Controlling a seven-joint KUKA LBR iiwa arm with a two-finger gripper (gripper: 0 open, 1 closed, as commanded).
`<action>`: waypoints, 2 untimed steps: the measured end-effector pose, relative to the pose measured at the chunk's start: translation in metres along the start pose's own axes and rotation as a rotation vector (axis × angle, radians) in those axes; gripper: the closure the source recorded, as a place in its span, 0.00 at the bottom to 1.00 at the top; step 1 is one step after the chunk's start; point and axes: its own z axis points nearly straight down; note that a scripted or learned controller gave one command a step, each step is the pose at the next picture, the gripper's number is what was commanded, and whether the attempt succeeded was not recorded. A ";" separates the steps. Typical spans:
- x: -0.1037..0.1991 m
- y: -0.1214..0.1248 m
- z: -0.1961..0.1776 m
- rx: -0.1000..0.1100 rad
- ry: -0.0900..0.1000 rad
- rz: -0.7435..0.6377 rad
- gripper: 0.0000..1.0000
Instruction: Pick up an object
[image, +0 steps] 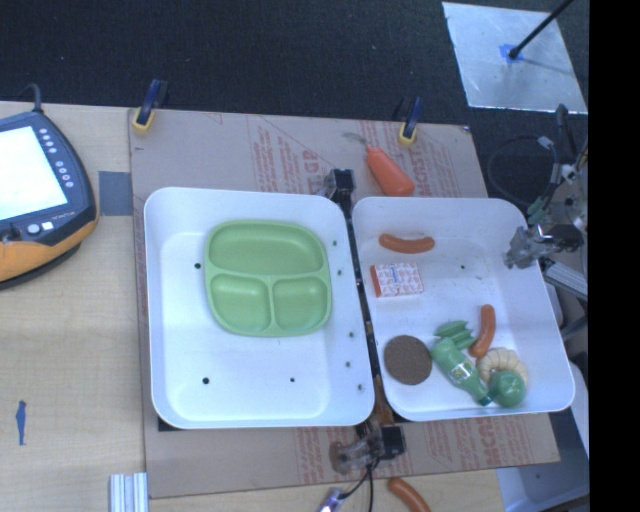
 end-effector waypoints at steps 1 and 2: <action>0.015 -0.048 0.120 0.002 0.001 -0.002 0.00; 0.085 0.028 0.042 0.000 0.002 -0.001 0.00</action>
